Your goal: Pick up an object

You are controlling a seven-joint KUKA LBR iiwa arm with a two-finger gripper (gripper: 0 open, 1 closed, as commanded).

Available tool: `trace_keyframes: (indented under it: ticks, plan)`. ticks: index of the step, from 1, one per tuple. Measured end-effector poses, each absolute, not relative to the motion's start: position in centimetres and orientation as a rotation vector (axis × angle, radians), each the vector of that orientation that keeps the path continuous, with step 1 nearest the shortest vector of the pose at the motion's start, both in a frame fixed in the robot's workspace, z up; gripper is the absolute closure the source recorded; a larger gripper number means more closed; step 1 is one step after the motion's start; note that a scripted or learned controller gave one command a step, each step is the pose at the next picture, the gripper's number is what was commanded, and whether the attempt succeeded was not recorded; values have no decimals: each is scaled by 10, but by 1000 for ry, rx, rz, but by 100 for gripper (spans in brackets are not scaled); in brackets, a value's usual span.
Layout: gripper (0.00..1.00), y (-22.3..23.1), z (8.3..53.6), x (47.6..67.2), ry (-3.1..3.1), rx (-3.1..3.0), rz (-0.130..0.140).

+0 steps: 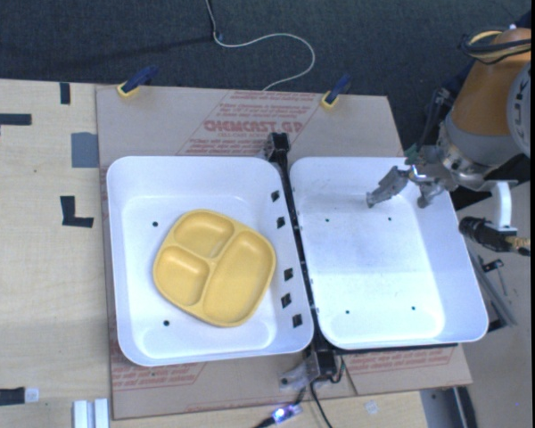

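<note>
A yellow divided plate with three compartments lies flat in the left bin, near its middle. My gripper hangs over the far right part of the right bin, well away from the plate. Its two grey fingers are spread apart with nothing between them. The orange band of the arm shows at the right edge.
Both white bins sit side by side on a cardboard sheet held by blue and yellow clamps. A black divider with clips runs between the bins. A white cable loops on the dark floor behind.
</note>
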State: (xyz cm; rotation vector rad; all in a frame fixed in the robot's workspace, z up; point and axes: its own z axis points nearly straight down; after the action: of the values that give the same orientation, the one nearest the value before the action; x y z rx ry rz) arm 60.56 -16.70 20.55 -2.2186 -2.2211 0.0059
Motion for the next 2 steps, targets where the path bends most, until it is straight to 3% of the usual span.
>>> trace_keyframes:
  ticks: [2]
  plan:
    - [0,-158,89,605,-2221,-2216,6]
